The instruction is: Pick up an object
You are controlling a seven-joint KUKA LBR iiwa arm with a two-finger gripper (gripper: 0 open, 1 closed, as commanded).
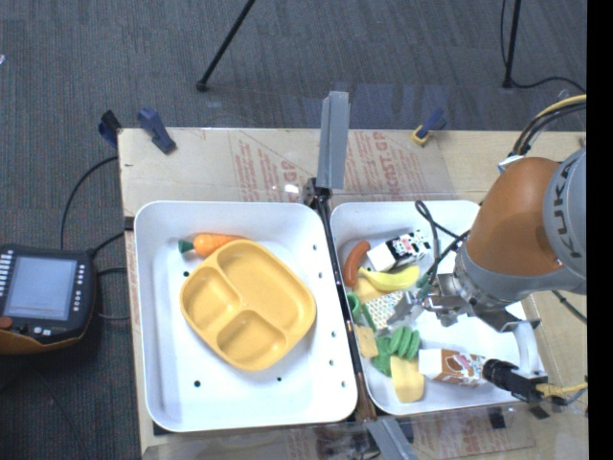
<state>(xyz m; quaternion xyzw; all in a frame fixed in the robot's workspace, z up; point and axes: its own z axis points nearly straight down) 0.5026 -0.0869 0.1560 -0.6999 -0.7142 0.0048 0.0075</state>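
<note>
We judge the pick not yet done: nothing shows between the fingers of the gripper (414, 307), which hangs low over the heap in the right bin (450, 209); whether its fingers are apart or together we cannot tell. The likeliest target lies under it, a curved, smooth yellow banana (391, 278) beside a white card-like piece (381, 306). Nearby sit a glossy red sausage (355, 257), ribbed green toy (397, 343) and a printed bottle (450, 364) (all look like hard plastic). In the left bin (158, 257) rest a moulded yellow tray (247, 303) with three wells and a carrot (213, 242).
</note>
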